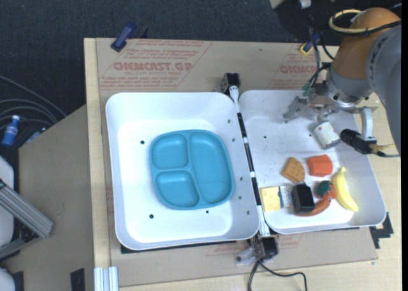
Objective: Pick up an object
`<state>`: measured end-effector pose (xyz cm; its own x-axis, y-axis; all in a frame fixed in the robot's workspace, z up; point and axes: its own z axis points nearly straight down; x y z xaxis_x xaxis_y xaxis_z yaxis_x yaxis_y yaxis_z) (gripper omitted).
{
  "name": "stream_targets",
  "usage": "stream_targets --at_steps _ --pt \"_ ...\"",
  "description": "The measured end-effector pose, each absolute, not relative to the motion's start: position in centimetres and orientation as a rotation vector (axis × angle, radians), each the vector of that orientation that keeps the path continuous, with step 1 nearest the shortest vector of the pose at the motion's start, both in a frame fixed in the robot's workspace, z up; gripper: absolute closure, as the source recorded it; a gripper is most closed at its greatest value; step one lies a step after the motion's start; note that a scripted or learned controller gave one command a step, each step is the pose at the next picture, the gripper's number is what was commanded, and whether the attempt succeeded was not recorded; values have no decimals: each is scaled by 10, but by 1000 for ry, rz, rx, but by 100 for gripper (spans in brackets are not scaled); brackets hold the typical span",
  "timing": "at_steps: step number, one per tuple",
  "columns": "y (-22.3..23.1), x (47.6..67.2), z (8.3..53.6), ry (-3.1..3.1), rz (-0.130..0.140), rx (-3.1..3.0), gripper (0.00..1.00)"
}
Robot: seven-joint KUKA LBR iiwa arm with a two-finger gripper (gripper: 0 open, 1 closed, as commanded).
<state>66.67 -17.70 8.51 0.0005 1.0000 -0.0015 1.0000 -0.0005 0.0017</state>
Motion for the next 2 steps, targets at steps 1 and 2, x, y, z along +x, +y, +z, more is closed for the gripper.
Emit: stream_targets --at_steps 1,2 --pt "-143 667 85 2224 -1 2222 0" --pt "-143 667 96 2223 1 2220 100"
